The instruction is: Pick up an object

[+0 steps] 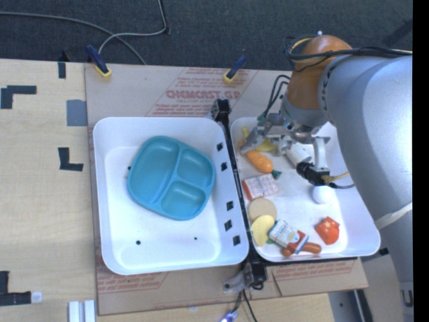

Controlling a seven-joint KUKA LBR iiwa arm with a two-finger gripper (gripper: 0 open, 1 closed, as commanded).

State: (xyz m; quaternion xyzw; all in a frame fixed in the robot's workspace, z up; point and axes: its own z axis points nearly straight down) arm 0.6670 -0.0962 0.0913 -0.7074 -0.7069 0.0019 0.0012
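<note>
- While the nearest toys, a red plastic pepper [327, 230] and a yellow disc [262, 229], lie untouched in the right white bin [358, 237], the divided blue plastic plate [171, 177] sits in the left bin.
- Farther in, the gripper [281, 136] hangs beside the orange plastic carrot [259, 160], a likely target; jaw state: can't tell.

A dark grey carpeted floor [201, 12] is seen along the top, crossed by a thin pale cable [134, 33] that loops down toward the bench. The bench top [40, 200] is of light wood, marked with short black tape pieces [67, 159] and a grey patch [77, 111], and a sheet of brown cardboard [188, 89] printed with red lettering is laid over it. The cardboard's far edge is held by two blue and yellow clamps [98, 60], and the scene is lit evenly.
</note>
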